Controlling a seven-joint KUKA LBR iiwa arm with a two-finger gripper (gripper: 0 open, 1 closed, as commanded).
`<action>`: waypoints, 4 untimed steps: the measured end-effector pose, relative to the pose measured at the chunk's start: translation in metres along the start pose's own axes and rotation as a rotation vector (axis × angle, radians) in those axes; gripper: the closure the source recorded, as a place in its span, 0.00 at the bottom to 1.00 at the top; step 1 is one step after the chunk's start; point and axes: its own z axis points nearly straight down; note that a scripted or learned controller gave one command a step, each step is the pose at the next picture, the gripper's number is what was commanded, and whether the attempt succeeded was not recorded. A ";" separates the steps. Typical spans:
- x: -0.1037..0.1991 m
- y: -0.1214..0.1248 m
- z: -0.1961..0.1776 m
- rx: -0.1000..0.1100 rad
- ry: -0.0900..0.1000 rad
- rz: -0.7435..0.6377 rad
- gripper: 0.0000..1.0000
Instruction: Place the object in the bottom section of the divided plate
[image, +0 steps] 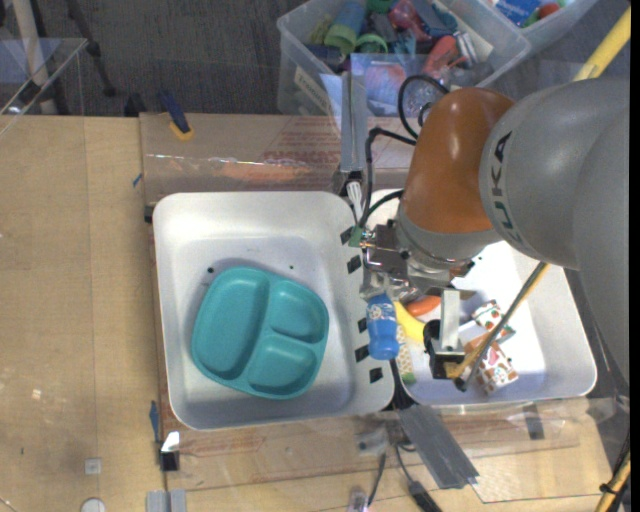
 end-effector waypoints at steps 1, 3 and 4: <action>0.043 -0.036 0.015 0.000 -0.001 -0.129 1.00; 0.128 0.003 -0.006 -0.002 -0.001 -0.507 1.00; 0.142 -0.001 -0.023 -0.007 -0.001 -0.625 1.00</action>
